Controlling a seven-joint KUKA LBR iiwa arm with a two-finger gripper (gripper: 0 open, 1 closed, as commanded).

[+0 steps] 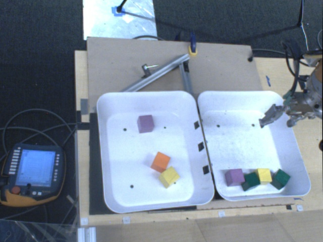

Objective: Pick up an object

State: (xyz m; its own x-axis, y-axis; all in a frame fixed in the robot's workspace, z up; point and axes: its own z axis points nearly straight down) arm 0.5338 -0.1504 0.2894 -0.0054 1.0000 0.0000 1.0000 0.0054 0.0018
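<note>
End effector [283, 116] over right bin's [303, 155] far right part, fingers spread, nothing between them

Right bin, near edge: purple cube [234, 176], two green cubes [250, 180] [280, 178], yellow cube [264, 175]. Left bin [108, 150]: purple cube [145, 123], touching orange cube [160, 161] and yellow cube [169, 177]. No legible writing

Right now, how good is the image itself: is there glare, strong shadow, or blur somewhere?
Camera view: lighting is even and soft, with only faint shadows beside the blocks, such as the orange block. Camera view: the shiny sheet on the floor gives pale glare. Camera view: the hand at the right bin looks slightly blurred, while the cubes are sharp.
</note>
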